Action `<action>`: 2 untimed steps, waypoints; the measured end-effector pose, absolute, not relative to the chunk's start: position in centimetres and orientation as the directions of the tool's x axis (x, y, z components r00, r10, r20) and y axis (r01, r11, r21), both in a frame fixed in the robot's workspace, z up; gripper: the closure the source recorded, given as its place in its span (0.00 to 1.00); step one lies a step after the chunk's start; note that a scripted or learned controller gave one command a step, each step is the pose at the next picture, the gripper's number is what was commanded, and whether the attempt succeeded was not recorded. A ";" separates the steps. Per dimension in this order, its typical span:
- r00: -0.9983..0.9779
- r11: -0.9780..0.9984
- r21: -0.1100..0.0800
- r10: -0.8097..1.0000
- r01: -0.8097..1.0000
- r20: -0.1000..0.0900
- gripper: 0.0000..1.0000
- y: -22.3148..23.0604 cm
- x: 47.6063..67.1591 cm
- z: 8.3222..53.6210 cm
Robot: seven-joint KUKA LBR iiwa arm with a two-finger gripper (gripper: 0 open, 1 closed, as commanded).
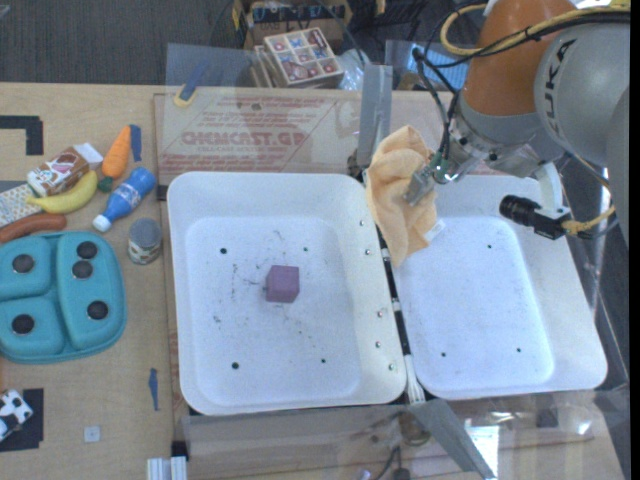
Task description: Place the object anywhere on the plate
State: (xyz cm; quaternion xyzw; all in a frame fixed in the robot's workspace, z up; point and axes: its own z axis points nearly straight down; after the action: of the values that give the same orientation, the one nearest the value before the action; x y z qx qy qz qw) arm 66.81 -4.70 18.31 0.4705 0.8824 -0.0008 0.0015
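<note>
Two white bins (200, 208); gripper (425, 180) pinches an orange cloth (400, 203), fingertips buried in its folds.

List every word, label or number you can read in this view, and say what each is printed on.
"KUKA": partly seen, running down the grey arm.
Reddish lettering on the clear sheet behind the left bin: too faint to read.
Box at the top: patterned, nothing readable.
Snack wrapper at the left: too small to read.
</note>
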 end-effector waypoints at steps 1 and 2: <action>-0.557 0.557 0.001 0.830 0.830 -0.003 0.00 -4.7 66.8 18.3; -0.559 0.560 0.002 0.829 0.829 -0.006 1.00 -4.6 67.0 19.1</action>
State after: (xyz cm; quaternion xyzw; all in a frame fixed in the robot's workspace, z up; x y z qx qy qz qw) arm 66.97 -4.64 19.12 0.4693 0.8830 -0.0005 0.0031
